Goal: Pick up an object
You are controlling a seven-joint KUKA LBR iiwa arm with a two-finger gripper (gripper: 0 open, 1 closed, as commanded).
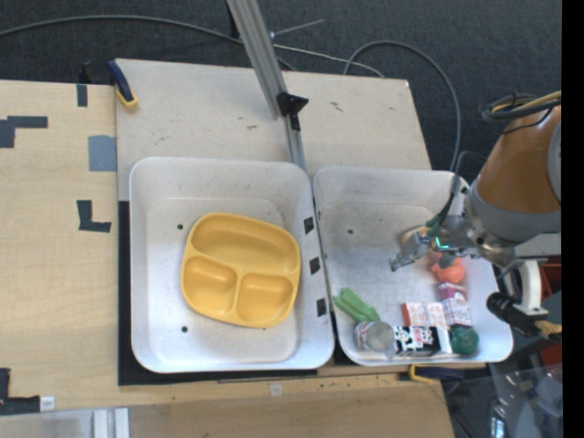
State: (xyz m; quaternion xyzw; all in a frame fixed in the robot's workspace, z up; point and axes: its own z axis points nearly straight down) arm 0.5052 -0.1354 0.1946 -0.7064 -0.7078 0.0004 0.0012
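1. The bench [228, 108], a pale board beside a wood-grain table, carries two shallow white bins side by side. A grey pole [260, 48] slants down across it to the seam where the bins meet.

2. The left bin [146, 245] holds one thing, a yellow divided plate [241, 268] lying flat near its middle, well apart from the arm's reach.

3. The right bin [365, 199] has a bare upper half. Its small goods crowd the near edge and right side, likely because loose pieces slide into the low corner.

4. The arm [516, 185], grey with an orange band, leans in over the right rim, wrist turned toward the bin floor as if lining up a grab.

5. The gripper [412, 249] hangs low over the middle right of the right bin, metal fingers pointing left. How wide they stand cannot be told at this size, and nothing is seen between them.

6. Just beside the wrist lies an orange toy [447, 270], the nearest pickable piece and probably the target.

7. Along the near edge sit a green pod-shaped toy [354, 305], a clear cup [372, 336], a black-and-white carton [418, 338], a red-and-white packet [425, 315], a pink packet [455, 307] and a dark green ball [465, 339], several touching one another, so a clean single grab there looks harder.
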